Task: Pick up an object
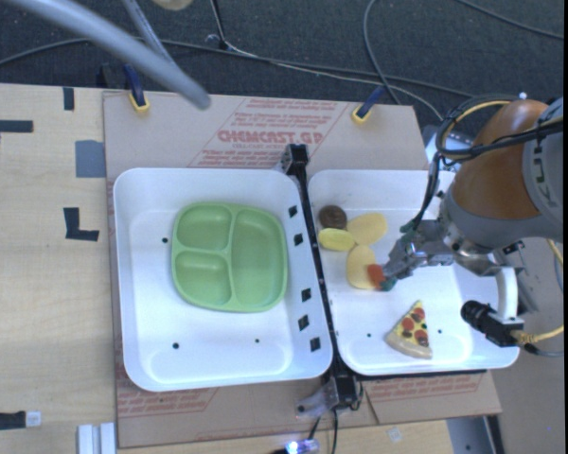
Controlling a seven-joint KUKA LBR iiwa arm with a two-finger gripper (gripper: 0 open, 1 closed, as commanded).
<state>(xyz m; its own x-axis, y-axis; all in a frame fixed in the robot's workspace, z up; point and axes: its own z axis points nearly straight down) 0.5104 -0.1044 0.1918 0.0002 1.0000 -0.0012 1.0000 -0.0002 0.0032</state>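
The right bin [398, 357] holds a brown round piece [332, 217], a few yellow pieces [358, 237] in a cluster, a small red piece [376, 274] and a toy pizza slice [411, 330] near the front. My gripper [392, 270] is low in the right bin, its tip right at the red piece and the lowest yellow piece. The arm's grey wrist and orange band [497, 173] sit just to the right of it. A green divided plate [231, 256] lies in the left bin [147, 348].
A black divider clip strip [308, 253] runs between the two bins. Cables [407, 55] trail over the dark floor behind the bench. A grey pole [95, 26] crosses the upper left. A black cable connector [488, 322] hangs by the right bin's front corner.
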